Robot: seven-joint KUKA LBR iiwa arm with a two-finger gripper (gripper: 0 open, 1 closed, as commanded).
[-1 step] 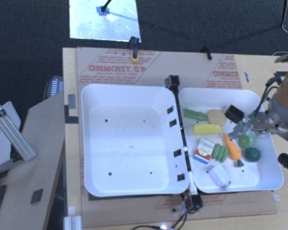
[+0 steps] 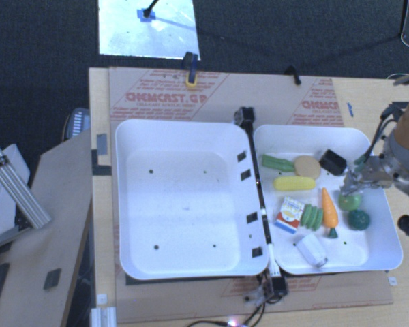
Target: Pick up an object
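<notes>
My arm [image 2: 403, 145] enters from the right edge and slants down over the right bin [image 2: 385, 254], with the claw [image 2: 352, 184] low above the bin's right-hand part. I cannot tell from this slant whether the claw is parted or closed, and I see nothing clearly between its tips.

Directly under the claw, touching or nearly so, lies a light green round fruit [image 2: 349, 201]; I cannot tell whether there is contact. Just beside it, toward the near right, sits a dark green round piece [image 2: 358, 219]. An orange carrot [image 2: 328, 210] lies to the left of the green fruit, pointing toward the near rim. A black block [image 2: 332, 161] rests behind the claw, near the far wall.

Further left I see a tan disc [image 2: 307, 167], a green pod [image 2: 278, 163], a yellow corn cob [image 2: 294, 183], a small printed carton [image 2: 290, 214] with a green bundle [image 2: 311, 216] beside it, and a white cylinder [image 2: 311, 248] near the front.

The left bin [image 2: 133, 251] adjoins the right one, on a brown board [image 2: 218, 94]
</notes>
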